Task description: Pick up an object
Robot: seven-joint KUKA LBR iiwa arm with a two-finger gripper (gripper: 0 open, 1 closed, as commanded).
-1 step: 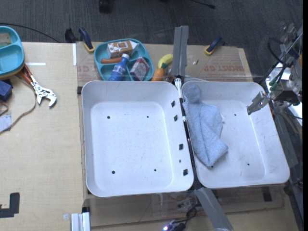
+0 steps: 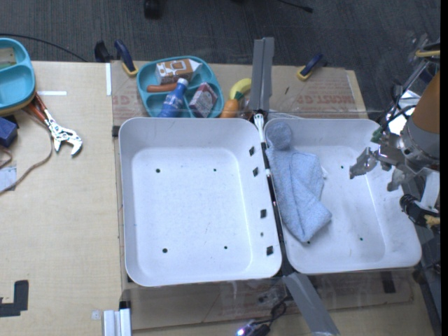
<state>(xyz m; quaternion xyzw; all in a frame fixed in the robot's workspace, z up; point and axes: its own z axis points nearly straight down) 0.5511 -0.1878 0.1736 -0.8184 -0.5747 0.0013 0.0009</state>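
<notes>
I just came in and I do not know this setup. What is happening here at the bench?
A robot arm reaches in from the right, and its gripper is over the right bin, near that bin's right side. It holds nothing. The one thing in that bin is a grey-blue cloth, crumpled along the left wall, apart from the gripper. The left bin has no part in this so far.

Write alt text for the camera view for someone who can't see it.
A grey-blue cloth lies crumpled along the left side of the right white bin, while the robot's pincer hovers over that bin's right part, apart from the cloth. The left white bin sits beside it, and a teal tray of small items rests behind.
</notes>
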